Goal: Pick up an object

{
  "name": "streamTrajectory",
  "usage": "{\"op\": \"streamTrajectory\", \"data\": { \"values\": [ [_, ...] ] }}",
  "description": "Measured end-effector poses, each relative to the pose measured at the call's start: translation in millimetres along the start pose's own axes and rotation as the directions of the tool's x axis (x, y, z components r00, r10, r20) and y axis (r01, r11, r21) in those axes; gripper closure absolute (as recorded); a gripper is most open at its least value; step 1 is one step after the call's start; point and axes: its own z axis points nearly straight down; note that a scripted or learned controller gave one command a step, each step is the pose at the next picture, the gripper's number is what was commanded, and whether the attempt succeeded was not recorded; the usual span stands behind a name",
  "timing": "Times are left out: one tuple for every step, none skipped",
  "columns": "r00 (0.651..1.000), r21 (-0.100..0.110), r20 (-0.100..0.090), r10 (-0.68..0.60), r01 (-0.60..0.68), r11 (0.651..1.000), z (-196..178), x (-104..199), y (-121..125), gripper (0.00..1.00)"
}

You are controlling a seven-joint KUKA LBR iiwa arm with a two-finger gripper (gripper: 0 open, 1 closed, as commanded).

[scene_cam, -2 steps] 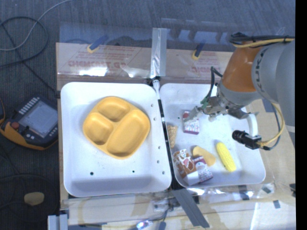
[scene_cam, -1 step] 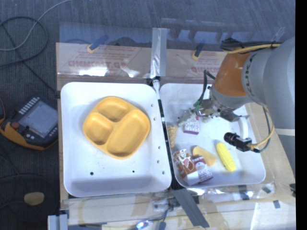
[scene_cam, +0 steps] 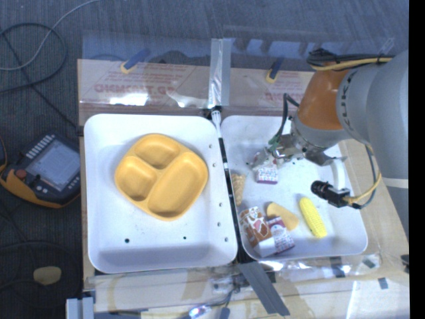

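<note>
**Small packet sits just under the claw, at about seven o'clock**

Nearest to me, at the front edge of the right bin [scene_cam: 352, 244], lies a printed snack wrapper [scene_cam: 265, 230], with a yellow wedge [scene_cam: 284, 212] and a corn cob [scene_cam: 313, 216] beside it, the cob's long axis running roughly eleven to five. None of these is close to the gripper [scene_cam: 279, 150]. What matters is the small pink-and-white packet [scene_cam: 267, 174]: it lies flat just beside the fingertips, at about seven o'clock from them, its long side running nearly nine to three. I'd judge that the likeliest target, a short drop and a slight shift toward the bin's centre wall. From where I stand I cannot tell how the claw is set. The arm [scene_cam: 372, 105] comes in from three o'clock, orange band bent down over the bin's far half, wrist pointing toward nine. A yellow divided plate [scene_cam: 161, 175] sits in the left bin [scene_cam: 106, 244]
</note>
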Motion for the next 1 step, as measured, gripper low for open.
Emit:
{"op": "streamTrajectory", "data": {
  "values": [
    [0.99, 0.015, 0.004, 0.138, -0.139, 0.99, -81.7, 56.3, 69.2, 1.0]
  ]
}}
